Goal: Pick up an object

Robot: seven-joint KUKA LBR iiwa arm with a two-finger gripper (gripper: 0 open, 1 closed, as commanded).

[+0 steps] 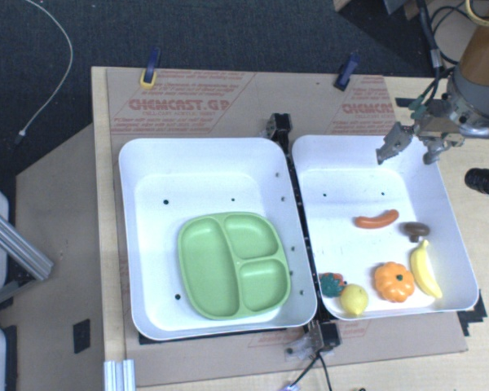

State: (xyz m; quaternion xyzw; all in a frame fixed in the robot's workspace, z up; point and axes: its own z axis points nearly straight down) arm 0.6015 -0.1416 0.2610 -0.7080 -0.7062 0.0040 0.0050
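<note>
In the right bin (342, 182) lie a reddish sausage (376, 219), a small brown piece (415, 230), a yellow banana (425, 270), an orange pumpkin (394, 282), a yellow lemon (354, 300) and a small teal-and-orange toy (332, 283). My gripper (410, 152) hangs over the bin's far right corner, above and well apart from the objects. Its two fingers (390, 147) are spread wide, with nothing between them.
The left bin (147, 177) holds a green divided plate (232, 263). Both bins rest on a cardboard-covered board with blue clamps (346, 72) at its far edge. A black clip (279, 126) sits between the bins at the back.
</note>
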